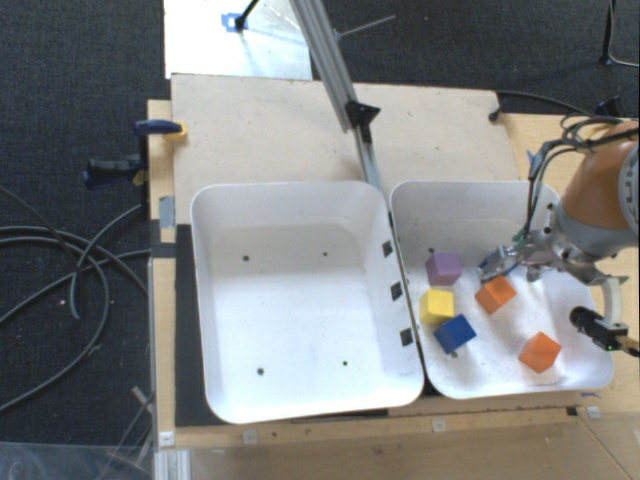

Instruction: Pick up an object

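The pincer (503, 264) is hovering in the right white bin (470, 203) at the frame's right, can't tell if it's apart or together, and the small orange cube (495, 294) is sitting just below it, practically touching.

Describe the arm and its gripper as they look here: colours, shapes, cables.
The arm comes in from the right as a rounded orange segment meeting a grey casing. Thin dark cables loop over its top and run down its side. The gripper is a small metallic grey assembly with bluish and green specks. A black fitting sticks out lower down.
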You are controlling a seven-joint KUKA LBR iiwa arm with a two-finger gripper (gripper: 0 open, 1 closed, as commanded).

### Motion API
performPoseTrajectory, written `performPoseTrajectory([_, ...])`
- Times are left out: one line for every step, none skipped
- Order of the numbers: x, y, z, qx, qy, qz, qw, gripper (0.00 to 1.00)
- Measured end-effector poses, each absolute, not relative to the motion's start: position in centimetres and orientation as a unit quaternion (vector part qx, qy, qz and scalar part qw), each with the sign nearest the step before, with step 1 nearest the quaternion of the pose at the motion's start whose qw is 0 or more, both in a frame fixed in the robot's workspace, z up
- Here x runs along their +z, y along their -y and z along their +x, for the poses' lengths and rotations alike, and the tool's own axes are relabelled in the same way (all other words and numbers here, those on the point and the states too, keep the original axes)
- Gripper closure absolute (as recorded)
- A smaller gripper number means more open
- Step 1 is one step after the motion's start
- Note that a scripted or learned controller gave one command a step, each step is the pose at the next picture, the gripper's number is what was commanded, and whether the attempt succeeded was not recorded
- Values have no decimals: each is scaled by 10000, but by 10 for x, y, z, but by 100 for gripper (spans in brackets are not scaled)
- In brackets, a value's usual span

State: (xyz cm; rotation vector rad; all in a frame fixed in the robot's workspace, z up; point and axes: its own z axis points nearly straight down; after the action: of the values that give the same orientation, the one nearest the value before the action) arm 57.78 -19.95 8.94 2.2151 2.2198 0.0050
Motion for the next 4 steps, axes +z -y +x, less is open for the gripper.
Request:
performPoseTrajectory([90,182,565,-1,-7088,7054,-2,0])
performPoseTrajectory([90,139,547,2,-7096,7046,-7,0])
performPoseTrajectory([91,113,564,11,-7097,7045,23,0])
performPoseTrajectory([195,76,541,33,-7100,7042,29,0])
